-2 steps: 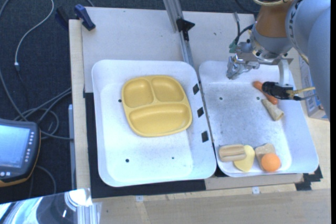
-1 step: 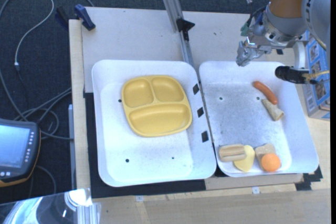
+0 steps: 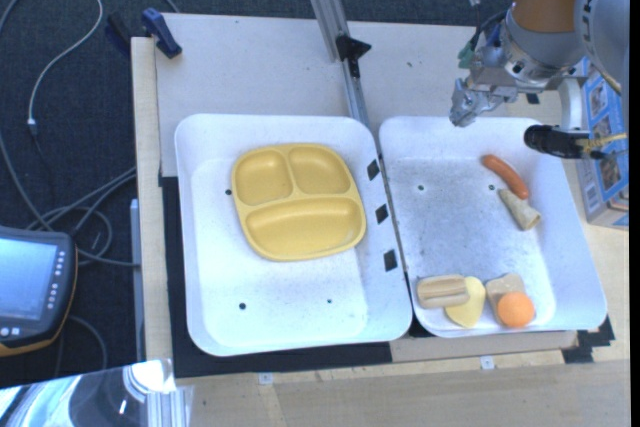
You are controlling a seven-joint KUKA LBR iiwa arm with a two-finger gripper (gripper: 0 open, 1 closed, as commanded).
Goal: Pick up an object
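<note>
Two shallow white bins sit side by side on the bench below me, the left bin (image 3: pixel 200 305) and the right bin (image 3: pixel 440 215). My gripper (image 3: pixel 463 107) hangs over the far left corner of the right bin, above its rim, with nothing between its fingertips; whether it is open or closed I cannot tell from this slant. A yellow divided plate (image 3: pixel 297 201) with three compartments lies in the far half of the left bin. Over in the right bin, an orange-red toy sausage (image 3: pixel 506 175) lies toward the far right, and a tan cone-shaped piece (image 3: pixel 520 209) sits just beside it on the near side. Along the near edge of that bin are a small bread roll (image 3: pixel 442 291), a pale yellow wedge (image 3: pixel 466 304) touching it, a tan block (image 3: pixel 503 285) and an orange ball (image 3: pixel 516 310). All of them lie well apart from my gripper.
</note>
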